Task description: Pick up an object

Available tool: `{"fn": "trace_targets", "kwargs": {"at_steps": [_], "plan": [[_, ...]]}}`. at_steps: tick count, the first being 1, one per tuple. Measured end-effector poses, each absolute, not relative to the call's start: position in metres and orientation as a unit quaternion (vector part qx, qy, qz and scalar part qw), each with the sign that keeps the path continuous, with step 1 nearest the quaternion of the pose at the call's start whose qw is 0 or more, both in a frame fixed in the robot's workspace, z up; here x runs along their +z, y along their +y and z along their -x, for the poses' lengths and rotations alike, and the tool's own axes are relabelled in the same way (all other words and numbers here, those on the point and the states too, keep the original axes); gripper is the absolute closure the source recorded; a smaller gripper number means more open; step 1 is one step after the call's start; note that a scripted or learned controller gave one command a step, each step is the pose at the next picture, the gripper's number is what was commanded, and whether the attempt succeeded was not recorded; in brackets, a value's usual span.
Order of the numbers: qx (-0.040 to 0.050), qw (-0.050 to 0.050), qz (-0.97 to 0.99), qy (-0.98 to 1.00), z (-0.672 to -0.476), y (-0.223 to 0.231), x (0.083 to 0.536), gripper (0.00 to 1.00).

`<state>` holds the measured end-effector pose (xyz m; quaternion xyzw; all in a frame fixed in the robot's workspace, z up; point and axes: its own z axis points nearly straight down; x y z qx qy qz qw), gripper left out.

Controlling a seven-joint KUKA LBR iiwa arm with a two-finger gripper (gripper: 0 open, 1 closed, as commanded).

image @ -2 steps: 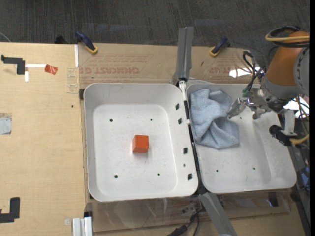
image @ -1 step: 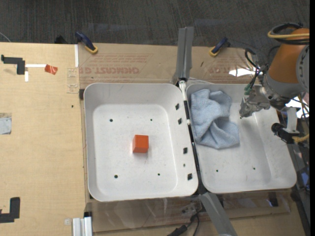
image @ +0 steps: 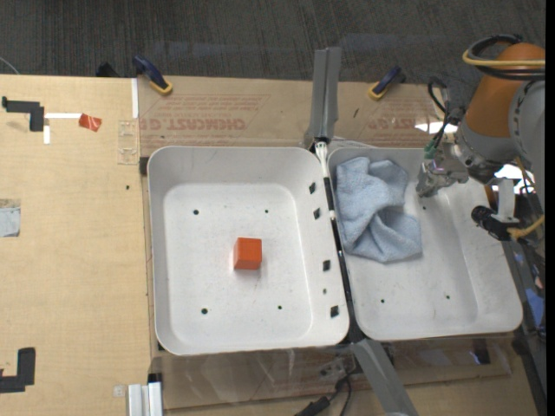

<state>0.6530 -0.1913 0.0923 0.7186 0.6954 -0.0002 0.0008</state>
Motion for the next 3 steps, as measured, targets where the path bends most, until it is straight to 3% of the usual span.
{"fn": "trace_targets", "kwargs": {"at_steps": [1, 2, 3], "plan": [[0.0, 0.002, -0.664, 0.748, -0.66, -0.189, 0.122, 1.0], [0.0003, 0.002, -0.642, 0.767, -0.66, -0.137, 0.194, 1.0], [-0.0005, 0.0, -0.636, 0.772, -0.659, -0.083, 0.192, 1.0]]}}
